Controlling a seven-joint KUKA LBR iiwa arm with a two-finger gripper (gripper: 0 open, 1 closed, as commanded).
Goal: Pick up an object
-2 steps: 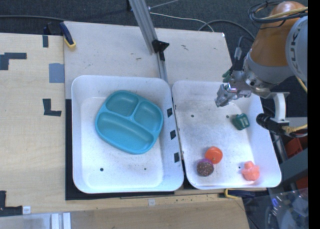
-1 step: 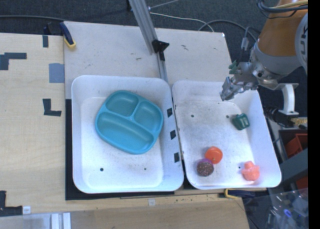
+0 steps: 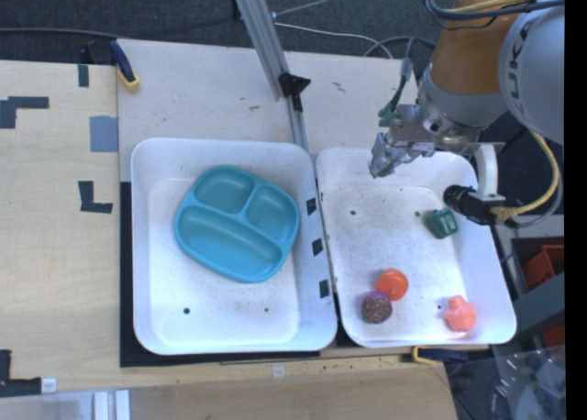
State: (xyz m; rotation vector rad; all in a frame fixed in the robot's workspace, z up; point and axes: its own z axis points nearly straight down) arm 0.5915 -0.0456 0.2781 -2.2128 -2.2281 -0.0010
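The right bin holds a small green block near its right wall. An orange round piece and a dark speckled ball lie close together near the front, with a pink toy in the front right corner. My gripper hangs over the bin's back edge, well behind all of these, its fingers close together with nothing between them. A blue divided plate lies in the left bin.
A slanted metal post rises from between the two bins at the back. A yellow-handled clamp sits on the bench at the back left. Cables run behind the arm on the right.
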